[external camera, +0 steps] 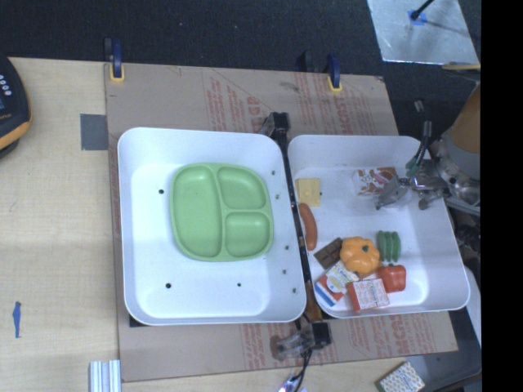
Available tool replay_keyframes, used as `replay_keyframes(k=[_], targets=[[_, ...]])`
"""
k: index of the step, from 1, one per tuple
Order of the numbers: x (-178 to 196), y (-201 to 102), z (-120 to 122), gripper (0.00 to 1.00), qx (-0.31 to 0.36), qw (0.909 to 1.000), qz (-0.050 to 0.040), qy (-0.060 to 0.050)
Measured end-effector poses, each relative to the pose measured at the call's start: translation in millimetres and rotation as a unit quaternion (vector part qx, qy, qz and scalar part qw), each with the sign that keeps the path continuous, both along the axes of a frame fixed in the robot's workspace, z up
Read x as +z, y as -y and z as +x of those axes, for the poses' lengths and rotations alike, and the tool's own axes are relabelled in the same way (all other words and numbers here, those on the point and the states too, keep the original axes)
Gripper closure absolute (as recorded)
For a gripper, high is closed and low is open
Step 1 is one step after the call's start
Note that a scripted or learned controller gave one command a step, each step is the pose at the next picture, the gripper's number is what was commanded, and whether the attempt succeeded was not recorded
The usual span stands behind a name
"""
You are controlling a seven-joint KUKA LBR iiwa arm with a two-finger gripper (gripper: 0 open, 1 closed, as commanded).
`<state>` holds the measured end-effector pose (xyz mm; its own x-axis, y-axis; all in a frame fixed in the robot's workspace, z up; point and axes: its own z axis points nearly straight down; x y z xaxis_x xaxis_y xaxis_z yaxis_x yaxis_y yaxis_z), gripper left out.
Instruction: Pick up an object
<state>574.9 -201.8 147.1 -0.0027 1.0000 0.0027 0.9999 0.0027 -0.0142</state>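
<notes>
Over the right bin's (425, 292) far right corner, the gripper (400, 193) hangs low beside a clear packet with red print (374, 179); its fingers (389, 199) stand slightly parted, with nothing seen between them. Below it lie the candidates: a sausage (308, 225), long axis running from the far side toward the near side along the bin's left wall; a pale yellow cheese square (309, 191) just above it; a dark brown bar (328, 252), tilted; an orange pumpkin (360, 256); a green pepper (388, 245); a red tomato (394, 278); and two red-and-white cartons (351, 289) at the near edge. Alongside, the left bin (139, 300) holds a green divided plate (221, 211). Both sit on brown cardboard (245, 96) clamped to the table (49, 243).
</notes>
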Motion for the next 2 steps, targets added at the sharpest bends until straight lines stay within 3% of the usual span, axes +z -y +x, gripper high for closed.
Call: replay_keyframes(k=[1,2], targets=[[-32,8,69,0.0,0.0,0.9999,-0.0036,0.016],[-26,11,-24,0.0,0.0,1.0,-0.0011,0.003]])
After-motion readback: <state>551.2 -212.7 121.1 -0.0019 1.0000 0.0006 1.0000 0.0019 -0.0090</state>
